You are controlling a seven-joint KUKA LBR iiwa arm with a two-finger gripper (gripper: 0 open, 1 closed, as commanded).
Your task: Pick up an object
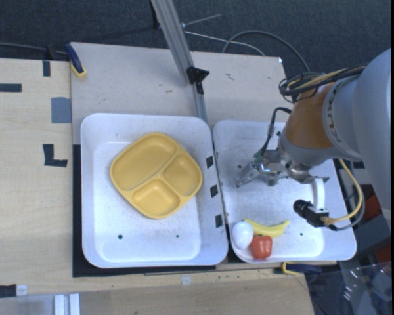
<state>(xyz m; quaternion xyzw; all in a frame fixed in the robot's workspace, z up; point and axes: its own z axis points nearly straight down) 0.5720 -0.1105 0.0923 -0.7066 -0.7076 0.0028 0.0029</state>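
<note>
My gripper (249,170) hangs over the middle of the right bin (240,136), pointing left, its fingers spread open with nothing between them. Three small objects lie together at that bin's near edge, well below the gripper: a white egg-shaped ball (241,233), a yellow banana (270,227) and a red pepper (262,246). The gripper touches none of them.
A yellow divided plate (156,174) lies in the left bin (95,241). A metal pole (177,38) slants down from the top toward the gap between the bins. Cables (328,218) loop off the wrist over the right bin's right side.
</note>
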